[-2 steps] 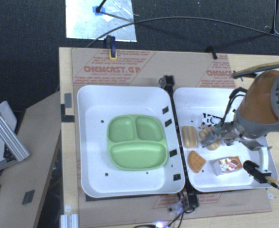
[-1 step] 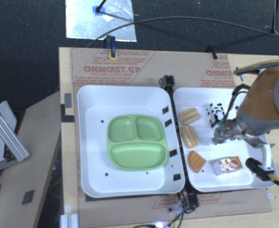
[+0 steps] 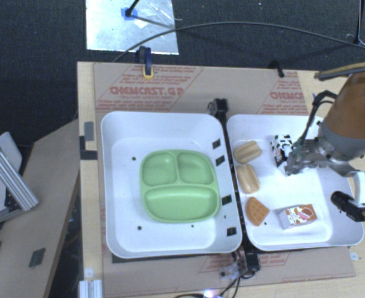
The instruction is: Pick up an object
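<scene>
surface: tan cardboard-covered worktop (image 3: 170, 82) on dark carpet, two shallow white plastic bins | left bin (image 3: 117, 166): green three-part plate (image 3: 179, 185) | right bin (image 3: 341, 228): two bread rolls (image 3: 247, 164), waffle piece (image 3: 256, 210), small carton (image 3: 297, 216), black-and-white cow-patterned object (image 3: 282, 148) | arm: end effector (image 3: 294, 163) low beside cow-patterned object, finger state cannot tell

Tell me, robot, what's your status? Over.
Gripper low in right white bin, beside black-and-white cow-patterned carton. Nothing seen held. Bread rolls, waffle, red-and-white box lie apart.
</scene>
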Motion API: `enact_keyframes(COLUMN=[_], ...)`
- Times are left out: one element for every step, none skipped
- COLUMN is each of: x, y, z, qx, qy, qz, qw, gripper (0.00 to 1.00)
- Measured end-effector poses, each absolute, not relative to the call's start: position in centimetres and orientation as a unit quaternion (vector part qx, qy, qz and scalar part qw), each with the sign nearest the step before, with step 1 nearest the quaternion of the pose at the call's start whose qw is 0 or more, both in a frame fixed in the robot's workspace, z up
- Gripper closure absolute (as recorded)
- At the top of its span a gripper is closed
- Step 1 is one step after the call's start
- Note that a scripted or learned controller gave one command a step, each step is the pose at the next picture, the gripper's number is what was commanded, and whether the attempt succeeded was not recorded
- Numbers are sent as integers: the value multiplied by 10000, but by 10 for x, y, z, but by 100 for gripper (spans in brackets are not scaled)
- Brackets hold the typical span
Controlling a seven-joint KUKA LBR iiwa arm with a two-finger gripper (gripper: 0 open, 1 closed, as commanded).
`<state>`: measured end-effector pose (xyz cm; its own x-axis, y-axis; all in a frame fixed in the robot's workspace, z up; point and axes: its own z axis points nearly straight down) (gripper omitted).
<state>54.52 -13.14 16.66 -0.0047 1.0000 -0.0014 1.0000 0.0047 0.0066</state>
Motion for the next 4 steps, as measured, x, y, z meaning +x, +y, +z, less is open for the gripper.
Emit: enact_keyframes(x=[545, 546, 544, 544], y=[-122, -122, -65, -12], z=[217, 240, 232, 237], qx=[7052, 7053, 7037, 7034], qy=[7090, 7089, 7105, 7107], qz=[21, 13, 11, 16], qw=[29, 19, 0, 3], gripper=[100, 100, 100, 100])
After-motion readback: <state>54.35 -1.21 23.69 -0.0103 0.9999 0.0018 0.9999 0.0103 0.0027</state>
